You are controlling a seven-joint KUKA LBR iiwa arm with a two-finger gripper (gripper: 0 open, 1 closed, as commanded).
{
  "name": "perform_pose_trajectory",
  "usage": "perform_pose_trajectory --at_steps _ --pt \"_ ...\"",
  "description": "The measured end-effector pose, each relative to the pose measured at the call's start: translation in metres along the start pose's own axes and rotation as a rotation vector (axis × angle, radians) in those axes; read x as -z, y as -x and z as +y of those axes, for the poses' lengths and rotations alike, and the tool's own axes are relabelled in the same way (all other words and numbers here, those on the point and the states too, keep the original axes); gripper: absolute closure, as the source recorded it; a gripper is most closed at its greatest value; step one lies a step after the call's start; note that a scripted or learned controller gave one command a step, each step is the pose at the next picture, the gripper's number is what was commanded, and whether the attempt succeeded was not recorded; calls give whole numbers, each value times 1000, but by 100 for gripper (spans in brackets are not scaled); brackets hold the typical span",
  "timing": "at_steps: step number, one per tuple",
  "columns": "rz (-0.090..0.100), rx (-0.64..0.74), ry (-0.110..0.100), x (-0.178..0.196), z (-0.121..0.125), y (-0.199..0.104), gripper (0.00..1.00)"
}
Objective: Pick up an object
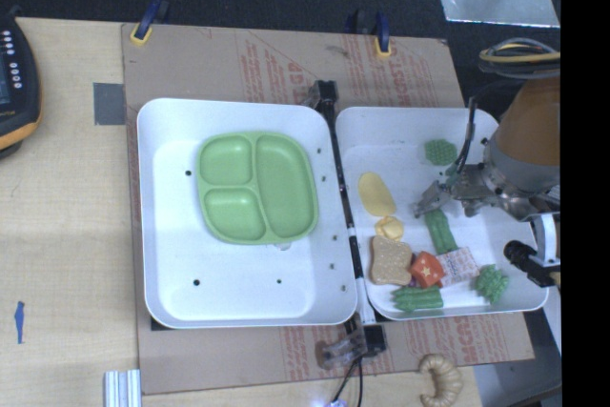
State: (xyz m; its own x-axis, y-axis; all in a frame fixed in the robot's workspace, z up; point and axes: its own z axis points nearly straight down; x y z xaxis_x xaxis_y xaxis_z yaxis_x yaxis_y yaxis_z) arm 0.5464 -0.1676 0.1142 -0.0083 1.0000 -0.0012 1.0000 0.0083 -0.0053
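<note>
My claw (440,197), fingers spread apart and empty, hangs just above the green stick (439,231) at three o'clock in the right bin (376,124), so the pickup is not yet done.

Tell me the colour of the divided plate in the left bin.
The divided plate is pale green, seen clearly in the camera view.

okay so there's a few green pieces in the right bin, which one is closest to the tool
The long green stick lying just below the tool. The round green piece sits farther up, and the other two green pieces lie along the bin's near edge.
</note>
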Motion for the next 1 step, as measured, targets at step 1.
perform_pose_trajectory --at_steps 1 --pt "1 -2 0 -23 8 0 0"
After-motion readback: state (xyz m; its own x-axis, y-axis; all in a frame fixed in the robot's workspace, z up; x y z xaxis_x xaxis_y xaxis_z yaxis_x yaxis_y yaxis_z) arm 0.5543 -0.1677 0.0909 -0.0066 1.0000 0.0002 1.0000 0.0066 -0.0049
